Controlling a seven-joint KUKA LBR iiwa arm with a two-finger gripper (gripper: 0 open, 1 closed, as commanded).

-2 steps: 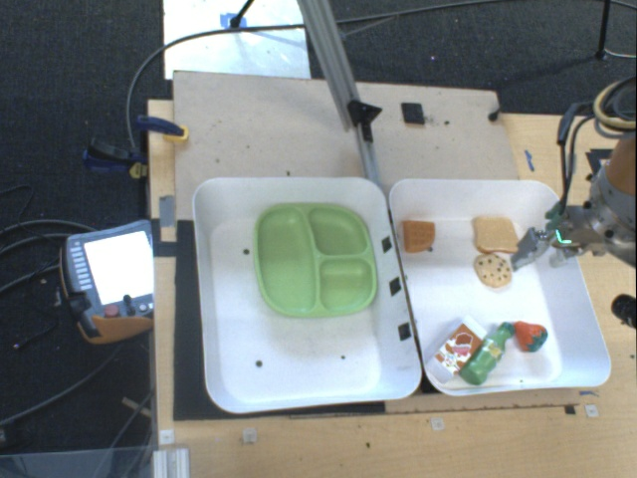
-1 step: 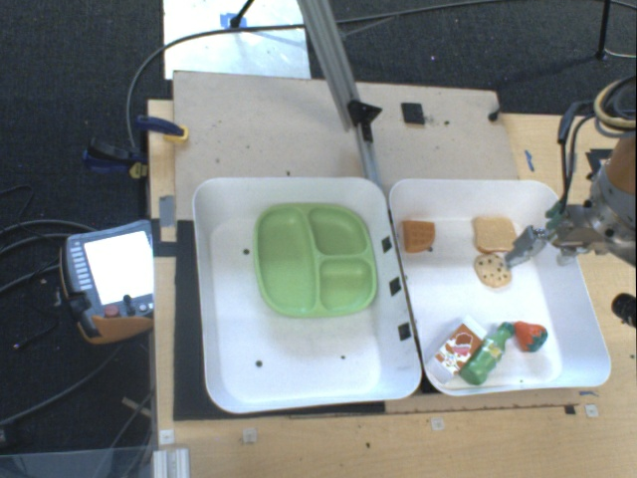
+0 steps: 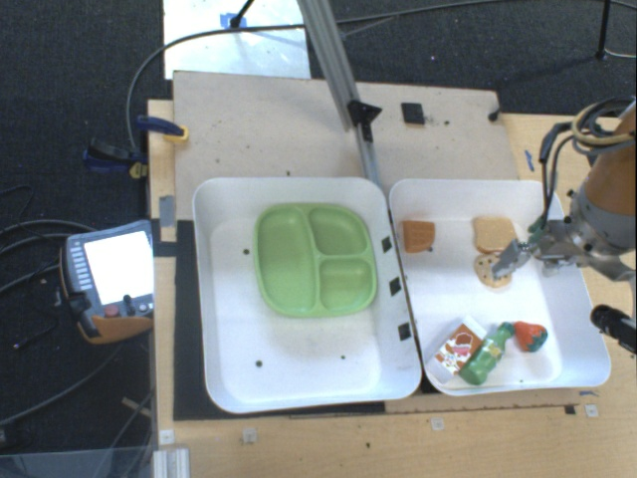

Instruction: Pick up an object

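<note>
Hovering gripper (image 3: 513, 257) over cookie (image 3: 492, 271), carton (image 3: 457, 350) label unreadable

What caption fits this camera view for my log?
Gripper hovers by a cookie in the right bin, near toast; a green plate sits in the left bin.

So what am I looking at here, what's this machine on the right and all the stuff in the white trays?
This is one camera fixed above a workbench, looking down at a slant. On the right is a grey robot arm reaching in; its two-finger gripper hangs over a round tan cookie. I can't tell whether it grips anything. Two shallow white bins sit side by side. The left bin holds a green divided plastic plate. The right bin holds a brown toast piece, a tan bread slice, a small printed carton, a green toy bottle and a red toy strawberry.
</note>
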